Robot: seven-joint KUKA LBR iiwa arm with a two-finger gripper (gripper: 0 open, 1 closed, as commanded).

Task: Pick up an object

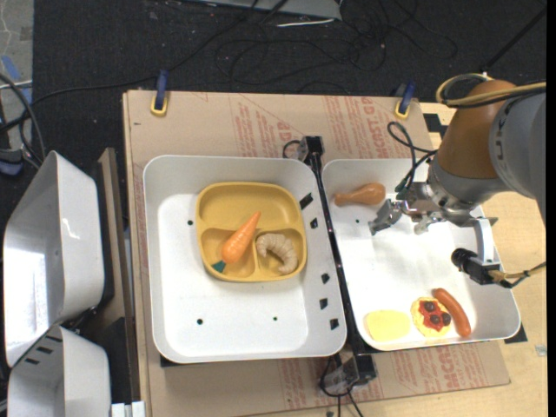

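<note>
1. Dark floor strewn with cables surrounds the counter [261, 115], whose cardboard top is clamped at the back and carries two white bins side by side.
2. In the left bin [174, 311] sits a yellow divided plate [217, 207] keeping a toy carrot [241, 237] and a toy shrimp [280, 252] in its compartments.
3. My end effector [401, 213] hangs over the right bin [391, 259], near its back; I cannot tell how wide it stands, and nothing shows gripped in it.
4. A toy chicken drumstick [361, 195] lies just beside it, the closest candidate, I judge.
5. Along the front wall lie a yellow disc [387, 324], a small toy pizza [432, 316] and a sausage [453, 309], well apart from me.
</note>
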